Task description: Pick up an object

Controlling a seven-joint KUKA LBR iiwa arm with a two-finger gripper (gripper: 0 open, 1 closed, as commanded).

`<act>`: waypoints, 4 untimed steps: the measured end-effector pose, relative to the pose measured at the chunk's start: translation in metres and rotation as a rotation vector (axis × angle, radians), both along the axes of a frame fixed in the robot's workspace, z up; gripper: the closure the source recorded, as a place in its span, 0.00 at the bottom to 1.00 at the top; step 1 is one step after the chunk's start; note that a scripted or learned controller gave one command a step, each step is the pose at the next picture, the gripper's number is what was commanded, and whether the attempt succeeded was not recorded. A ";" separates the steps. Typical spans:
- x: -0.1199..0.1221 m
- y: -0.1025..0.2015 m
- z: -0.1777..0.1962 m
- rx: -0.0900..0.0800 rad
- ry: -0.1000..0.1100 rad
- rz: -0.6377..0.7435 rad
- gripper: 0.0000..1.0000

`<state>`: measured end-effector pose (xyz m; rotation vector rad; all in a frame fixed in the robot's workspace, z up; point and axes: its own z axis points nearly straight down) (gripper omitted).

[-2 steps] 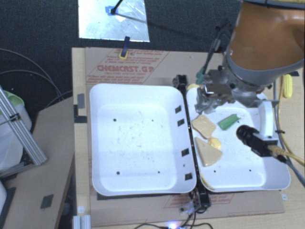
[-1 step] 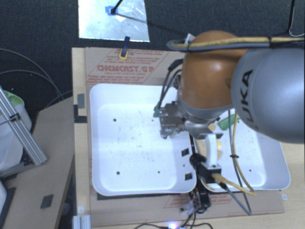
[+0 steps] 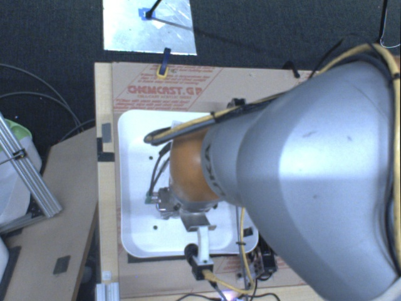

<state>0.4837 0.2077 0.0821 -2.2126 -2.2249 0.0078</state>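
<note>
My grey arm reaches in from the right, and its orange band (image 3: 188,168) hangs over the left white bin (image 3: 128,168). The gripper (image 3: 161,200) sits low over the middle of that bin, tucked under the wrist, with thin cables running down to it. Two small dark specks (image 3: 152,159) lie on the bin's bare white floor to the gripper's left. The wrist and arm cover the bin's right half, so whatever lies there is hidden. I see nothing held at the gripper.
A cardboard sheet with red lettering (image 3: 166,89) lies behind the bin, with a shiny foil sheet (image 3: 147,17) beyond it. An aluminium frame (image 3: 28,174) stands at the left. Loose cables (image 3: 250,268) bunch at the bin's front right corner.
</note>
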 end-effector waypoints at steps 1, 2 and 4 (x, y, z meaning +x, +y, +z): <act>0.003 -0.002 0.007 0.002 -0.005 -0.006 0.00; 0.003 -0.002 0.018 0.003 -0.004 -0.007 1.00; 0.156 -0.088 0.003 -0.001 -0.012 -0.009 1.00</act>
